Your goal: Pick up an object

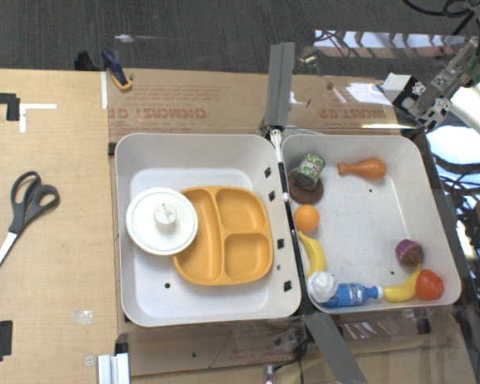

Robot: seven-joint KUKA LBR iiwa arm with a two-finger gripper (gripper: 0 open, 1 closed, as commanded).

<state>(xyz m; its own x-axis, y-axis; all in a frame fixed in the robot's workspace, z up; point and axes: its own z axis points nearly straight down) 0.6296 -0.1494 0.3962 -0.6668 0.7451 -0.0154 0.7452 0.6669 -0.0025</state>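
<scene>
Two bins — two bananas, one orange, one bottle.

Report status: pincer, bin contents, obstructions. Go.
Pincer hangs past right bin's far corner, nothing visibly held. Orange, bananas, bottle untouched in right bin. No obstruction visible above them.

Gripper at top right, partly cut by frame edge, fingers too small to read. Banana lower end hidden under bottle. Second banana partly behind red object. Scissors tip cut by left edge.
</scene>
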